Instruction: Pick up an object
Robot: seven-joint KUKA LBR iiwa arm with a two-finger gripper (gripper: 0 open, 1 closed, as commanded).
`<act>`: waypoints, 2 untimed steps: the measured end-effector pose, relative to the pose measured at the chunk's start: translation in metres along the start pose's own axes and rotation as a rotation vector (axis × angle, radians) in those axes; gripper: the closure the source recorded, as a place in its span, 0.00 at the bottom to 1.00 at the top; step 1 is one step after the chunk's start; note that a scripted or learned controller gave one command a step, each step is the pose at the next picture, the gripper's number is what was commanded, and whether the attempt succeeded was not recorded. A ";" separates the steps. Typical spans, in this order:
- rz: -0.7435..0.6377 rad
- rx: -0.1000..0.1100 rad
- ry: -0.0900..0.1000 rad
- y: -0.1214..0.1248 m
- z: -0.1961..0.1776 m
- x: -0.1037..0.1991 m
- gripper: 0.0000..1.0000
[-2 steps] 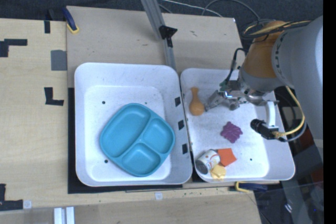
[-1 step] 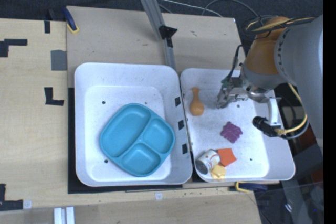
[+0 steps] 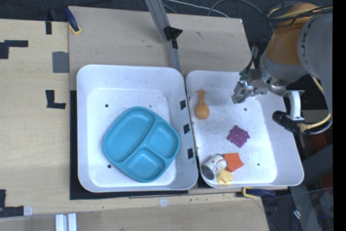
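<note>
gripper hovers over right bin, upper part; jaw state cannot tell. nothing held. step: approach. nearest pick: gourd (left of gripper), purple piece below. next: descend, centre on target.

Purple toy, orange pear, right bin

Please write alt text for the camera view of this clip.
A grey robot arm's gripper hangs over the right white bin, which holds an orange pear-shaped toy, a purple piece, an orange block and a small cup. The left bin holds a blue divided plate.
</note>
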State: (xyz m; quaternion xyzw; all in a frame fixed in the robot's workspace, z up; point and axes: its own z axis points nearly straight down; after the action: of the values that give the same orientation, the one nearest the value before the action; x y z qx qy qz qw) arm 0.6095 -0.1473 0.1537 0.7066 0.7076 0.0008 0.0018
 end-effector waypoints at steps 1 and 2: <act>0.000 -0.001 0.000 -0.006 -0.052 -0.007 1.00; 0.000 -0.001 0.000 -0.005 -0.105 -0.007 1.00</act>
State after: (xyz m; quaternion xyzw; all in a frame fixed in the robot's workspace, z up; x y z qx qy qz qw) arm 0.6046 -0.1538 0.2587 0.7064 0.7078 0.0013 0.0022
